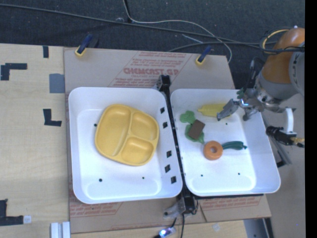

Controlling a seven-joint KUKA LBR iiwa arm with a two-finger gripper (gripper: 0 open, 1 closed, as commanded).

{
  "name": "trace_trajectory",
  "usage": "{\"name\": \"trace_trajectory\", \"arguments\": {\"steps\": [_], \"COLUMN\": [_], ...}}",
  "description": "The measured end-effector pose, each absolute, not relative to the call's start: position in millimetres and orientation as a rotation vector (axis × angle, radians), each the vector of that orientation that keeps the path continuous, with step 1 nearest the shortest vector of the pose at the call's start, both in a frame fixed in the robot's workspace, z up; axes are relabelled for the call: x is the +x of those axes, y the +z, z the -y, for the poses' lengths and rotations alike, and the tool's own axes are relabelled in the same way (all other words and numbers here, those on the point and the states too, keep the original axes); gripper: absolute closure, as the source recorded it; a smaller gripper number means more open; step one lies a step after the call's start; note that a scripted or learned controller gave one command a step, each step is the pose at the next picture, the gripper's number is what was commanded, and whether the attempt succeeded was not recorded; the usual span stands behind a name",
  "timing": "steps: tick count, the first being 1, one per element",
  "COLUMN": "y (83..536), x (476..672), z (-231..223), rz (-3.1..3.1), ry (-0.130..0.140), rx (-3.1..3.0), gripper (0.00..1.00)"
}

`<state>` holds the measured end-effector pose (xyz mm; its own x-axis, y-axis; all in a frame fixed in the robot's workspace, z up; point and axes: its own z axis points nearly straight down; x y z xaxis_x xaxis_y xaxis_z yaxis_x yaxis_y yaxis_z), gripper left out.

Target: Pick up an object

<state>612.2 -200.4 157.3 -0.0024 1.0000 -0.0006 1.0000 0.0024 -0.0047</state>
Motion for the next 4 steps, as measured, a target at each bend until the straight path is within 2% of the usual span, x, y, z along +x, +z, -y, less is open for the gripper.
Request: {"name": "trace_trajectory", "arguments": {"steps": [1,2,3,4], "y": [110.1,84.1,96.7,139.1], "x": [604.1,604.4,605.8,609.5], "z": [196.1,195.6,195.8,195.5], "rz": [2.221,2.225,2.229,2.224], "ry": [0.006,0.003,0.000,-0.002], "rx": [-2.217,-2.220,-2.223,-2.221], "gripper": [0.00,0.00,1.00,1.00]}}
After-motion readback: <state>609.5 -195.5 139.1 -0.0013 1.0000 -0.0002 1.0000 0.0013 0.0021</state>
